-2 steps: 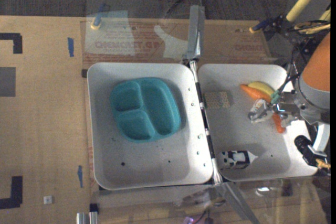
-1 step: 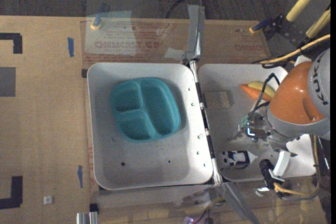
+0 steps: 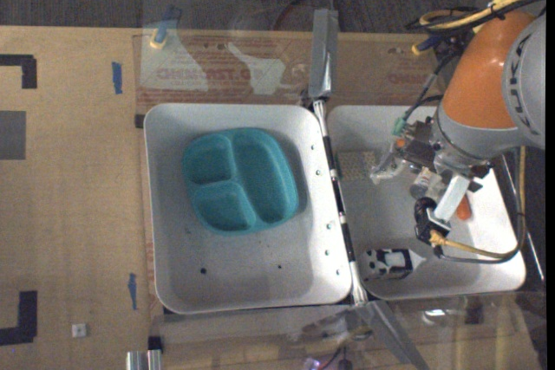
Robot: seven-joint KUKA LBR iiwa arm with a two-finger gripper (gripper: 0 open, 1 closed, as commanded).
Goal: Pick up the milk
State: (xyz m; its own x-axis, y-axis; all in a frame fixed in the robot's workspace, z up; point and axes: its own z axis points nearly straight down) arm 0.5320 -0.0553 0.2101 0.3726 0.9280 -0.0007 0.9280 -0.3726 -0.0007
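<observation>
I locate the milk (image 3: 388, 262) in the bin on the view's right (image 3: 490, 260), near that bin's lower-left corner and close to the divider between the two bins. It reads as a small black-and-white patterned carton that appears to lie on its side, though it is too small for me to confirm which face is up. The gripper (image 3: 390, 167) hangs over the upper-middle part of the same bin, apart from the carton and further up the view. I cannot tell how far it is open, and I see nothing held in it. A small orange item (image 3: 466, 206) lies partly hidden beside the arm. The other bin (image 3: 251, 277) holds a teal divided plate (image 3: 243, 179), which has no bearing on this pick. My assessment of handling: the carton is probably a light toy or an empty pack, stiff enough to take a moderate squeeze. Its faces are likely smooth and could slide against the bin floor if nudged off-centre. I judge the best hold to be across its two narrower flat sides at mid-length, coming down from above. The nearby bin wall and corner leave little room on that side, so the closing direction should run parallel to the divider. A glancing contact could push the carton into the corner.
</observation>
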